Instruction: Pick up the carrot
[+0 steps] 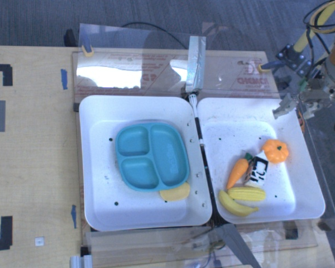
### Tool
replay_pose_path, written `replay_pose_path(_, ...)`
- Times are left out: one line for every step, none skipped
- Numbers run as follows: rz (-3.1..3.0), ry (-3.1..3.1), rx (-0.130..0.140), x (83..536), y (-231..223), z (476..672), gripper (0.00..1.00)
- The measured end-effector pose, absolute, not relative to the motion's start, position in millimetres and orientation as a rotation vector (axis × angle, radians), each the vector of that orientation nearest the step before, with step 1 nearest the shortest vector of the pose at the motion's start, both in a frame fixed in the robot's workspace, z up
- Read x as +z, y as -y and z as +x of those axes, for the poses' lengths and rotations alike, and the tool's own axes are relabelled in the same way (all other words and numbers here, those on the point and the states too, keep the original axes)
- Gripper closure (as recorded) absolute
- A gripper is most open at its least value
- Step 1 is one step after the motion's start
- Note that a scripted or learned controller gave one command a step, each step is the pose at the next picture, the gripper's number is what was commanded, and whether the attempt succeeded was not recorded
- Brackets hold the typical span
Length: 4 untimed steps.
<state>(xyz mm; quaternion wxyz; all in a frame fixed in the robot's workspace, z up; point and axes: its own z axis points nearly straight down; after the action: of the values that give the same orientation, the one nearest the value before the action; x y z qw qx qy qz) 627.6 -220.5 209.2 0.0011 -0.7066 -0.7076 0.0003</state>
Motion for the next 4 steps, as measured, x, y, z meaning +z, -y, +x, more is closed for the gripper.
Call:
replay_pose_path(-2.17,2.287,-0.007,144,222,625.3,0.0)
replay_pose_path(-2.057,2.374,0.001,153,225,547.3,0.0)
replay_pose_path(-2.022,2.42,-0.027,108,217,574.9,0.0)
replay_pose_path(-1.919,2.484,-0.001,134,198,551.9,0.0)
